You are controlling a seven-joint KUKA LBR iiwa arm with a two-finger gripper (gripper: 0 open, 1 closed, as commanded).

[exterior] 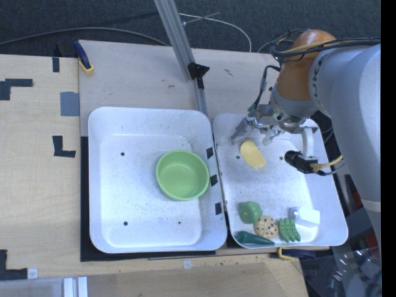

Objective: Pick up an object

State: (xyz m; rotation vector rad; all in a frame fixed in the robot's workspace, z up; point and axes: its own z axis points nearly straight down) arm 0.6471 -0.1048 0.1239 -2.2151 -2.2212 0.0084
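My gripper (253,137) hangs over the far part of the right bin (322,190), with its two fingers spread open. A pale yellow, rounded object (252,155) lies on the bin floor just in front of and below the fingertips; I cannot tell whether they touch it. Nothing is held between the fingers. Along the near edge of the same bin lie a round green object (250,211), a speckled cookie (266,226), a bumpy green piece (288,229), a dark green long piece (253,237) and a white block (307,216).
A light green bowl (182,175) sits upright in the left bin (111,166). A slanted metal pole (179,36) ends at the bins' far edge. The arm's grey body and a black cable fitting (303,161) lie over the right bin's right side.
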